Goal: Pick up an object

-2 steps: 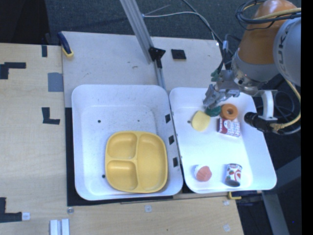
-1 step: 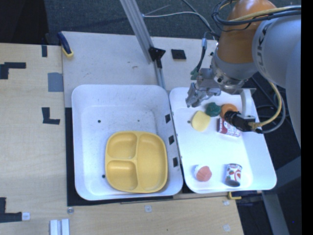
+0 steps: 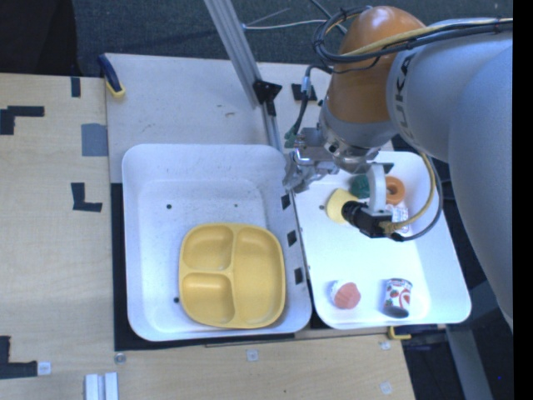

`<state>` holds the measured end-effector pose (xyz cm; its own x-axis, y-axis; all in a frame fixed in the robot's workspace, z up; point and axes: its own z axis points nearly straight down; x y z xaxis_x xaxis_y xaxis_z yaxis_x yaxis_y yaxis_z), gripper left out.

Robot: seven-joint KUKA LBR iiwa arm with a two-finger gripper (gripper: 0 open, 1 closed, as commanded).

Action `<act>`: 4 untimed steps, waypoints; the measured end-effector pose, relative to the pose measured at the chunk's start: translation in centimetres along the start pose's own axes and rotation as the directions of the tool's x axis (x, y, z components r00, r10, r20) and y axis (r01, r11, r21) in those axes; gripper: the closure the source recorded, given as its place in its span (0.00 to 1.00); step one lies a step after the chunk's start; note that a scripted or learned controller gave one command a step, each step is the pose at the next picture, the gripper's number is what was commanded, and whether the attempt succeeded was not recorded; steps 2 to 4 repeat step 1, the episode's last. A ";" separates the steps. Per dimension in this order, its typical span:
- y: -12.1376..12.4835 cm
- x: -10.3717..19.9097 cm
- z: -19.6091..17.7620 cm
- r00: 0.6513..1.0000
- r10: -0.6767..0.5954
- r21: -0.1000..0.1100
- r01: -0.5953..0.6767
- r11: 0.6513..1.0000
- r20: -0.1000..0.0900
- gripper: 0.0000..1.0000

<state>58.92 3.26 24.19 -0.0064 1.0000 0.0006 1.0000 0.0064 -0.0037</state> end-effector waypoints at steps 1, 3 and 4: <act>-0.5 4.5 1.3 1.000 0.001 0.000 -0.001 1.000 0.000 1.00; -0.5 4.5 1.3 1.000 0.001 0.000 -0.001 1.000 0.000 1.00; -0.5 4.5 1.3 1.000 0.001 0.000 -0.001 1.000 0.000 1.00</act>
